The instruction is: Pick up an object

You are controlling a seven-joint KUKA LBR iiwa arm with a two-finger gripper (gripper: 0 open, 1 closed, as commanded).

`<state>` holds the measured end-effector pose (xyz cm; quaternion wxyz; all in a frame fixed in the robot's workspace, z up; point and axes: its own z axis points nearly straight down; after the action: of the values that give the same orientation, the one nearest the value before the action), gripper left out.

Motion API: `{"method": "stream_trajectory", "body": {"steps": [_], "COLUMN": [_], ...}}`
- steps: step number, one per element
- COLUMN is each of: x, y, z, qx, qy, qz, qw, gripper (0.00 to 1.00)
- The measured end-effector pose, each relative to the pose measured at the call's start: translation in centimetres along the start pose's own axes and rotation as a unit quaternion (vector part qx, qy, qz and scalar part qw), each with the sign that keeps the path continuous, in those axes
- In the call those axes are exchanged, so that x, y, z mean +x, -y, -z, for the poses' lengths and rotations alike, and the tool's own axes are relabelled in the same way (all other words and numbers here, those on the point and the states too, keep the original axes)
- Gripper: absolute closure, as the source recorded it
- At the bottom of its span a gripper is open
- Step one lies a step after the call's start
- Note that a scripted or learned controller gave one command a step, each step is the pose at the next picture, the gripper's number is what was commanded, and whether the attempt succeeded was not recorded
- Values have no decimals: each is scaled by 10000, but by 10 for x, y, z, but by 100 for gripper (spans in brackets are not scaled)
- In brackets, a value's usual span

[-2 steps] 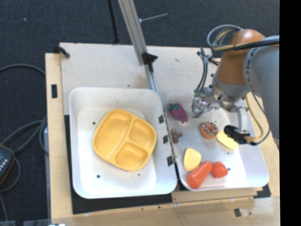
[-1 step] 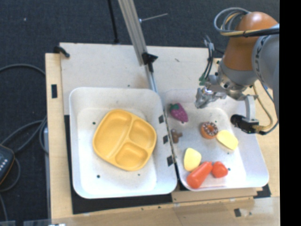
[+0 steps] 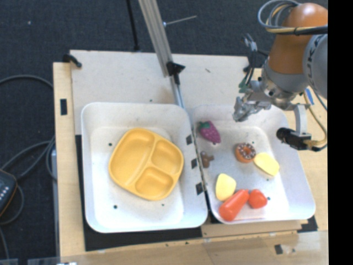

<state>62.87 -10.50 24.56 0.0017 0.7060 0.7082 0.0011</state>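
Objects for picking are gathered in the right bin [image 3: 298, 195]: a purple grape bunch [image 3: 209, 131] near the far left corner, a small brown piece [image 3: 206, 159] below it, an orange round toy [image 3: 245, 152], a yellow wedge [image 3: 267, 164], a pale yellow lemon-like piece [image 3: 224, 186], a red-orange carrot-like piece [image 3: 234, 204] and a red tomato-like piece [image 3: 257, 199]. A yellow compartment plate [image 3: 146, 163] is seen in the left bin [image 3: 94, 120]. The claw [image 3: 242, 113] is shown above the right bin's far edge, apart from every toy; whether it is apart or together cannot be told. The approach step is judged to be in hand. A descent over one chosen, well-separated toy is called for next.
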Motion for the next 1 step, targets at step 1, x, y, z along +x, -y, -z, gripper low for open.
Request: {"method": "stream_trajectory", "body": {"steps": [1], "x": [56], "y": [13], "z": [-9], "qx": [23], "qy": [-9], "qz": [15], "qw": [10000], "gripper": [100]}}
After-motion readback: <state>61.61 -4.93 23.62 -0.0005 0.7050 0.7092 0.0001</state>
